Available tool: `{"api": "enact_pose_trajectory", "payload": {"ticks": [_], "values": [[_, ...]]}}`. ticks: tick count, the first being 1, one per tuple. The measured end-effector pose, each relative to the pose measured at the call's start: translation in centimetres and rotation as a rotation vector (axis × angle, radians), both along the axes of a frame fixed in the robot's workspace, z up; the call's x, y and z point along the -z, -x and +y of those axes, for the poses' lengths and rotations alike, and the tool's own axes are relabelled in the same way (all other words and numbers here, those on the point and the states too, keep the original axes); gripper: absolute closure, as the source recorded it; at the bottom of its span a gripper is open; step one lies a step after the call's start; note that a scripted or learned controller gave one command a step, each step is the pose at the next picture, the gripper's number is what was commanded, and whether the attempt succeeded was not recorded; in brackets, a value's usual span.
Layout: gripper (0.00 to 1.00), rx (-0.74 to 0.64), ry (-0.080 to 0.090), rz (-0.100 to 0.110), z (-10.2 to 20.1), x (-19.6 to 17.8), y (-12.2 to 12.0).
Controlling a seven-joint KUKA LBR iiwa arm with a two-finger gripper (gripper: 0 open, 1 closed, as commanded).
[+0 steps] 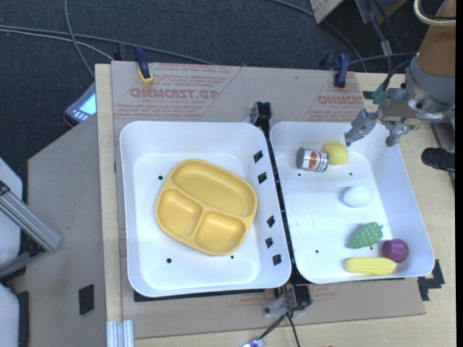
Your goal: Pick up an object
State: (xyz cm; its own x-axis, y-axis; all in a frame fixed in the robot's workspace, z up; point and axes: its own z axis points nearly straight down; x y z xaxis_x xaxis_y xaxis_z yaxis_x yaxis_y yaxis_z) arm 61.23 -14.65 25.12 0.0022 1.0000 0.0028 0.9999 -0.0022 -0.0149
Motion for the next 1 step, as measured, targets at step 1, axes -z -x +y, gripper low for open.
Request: {"api": "enact_pose_trajectory", "payload": {"ticks": [1], "values": [[0.0, -0.003, 0.002, -0.014, 0.04, -0.81, -0.23]]}}
